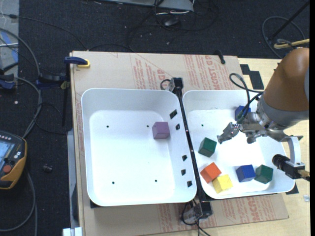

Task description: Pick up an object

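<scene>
My gripper (239, 135) hangs over the middle of the right bin (206, 101), open, with nothing between its fingers. A green block (207, 146) lies just left of and below the left finger (228, 132), apart from it. Toward the bin's front lie an orange block (211, 171) and a yellow block (223, 182), touching each other. To their right a blue block (245, 173) sits beside a dark green block (264, 173). Alone in the left bin (98, 102) sits a purple block (160, 130), right of its centre. A blue object (240, 112) is partly hidden behind the wrist.
The grey arm with its orange band (294, 77) covers the right bin's right side. A black divider strip (186, 141) runs between the bins. A blue clamp (76, 61) grips the bench's far left corner. Cables lie on the floor around the bench.
</scene>
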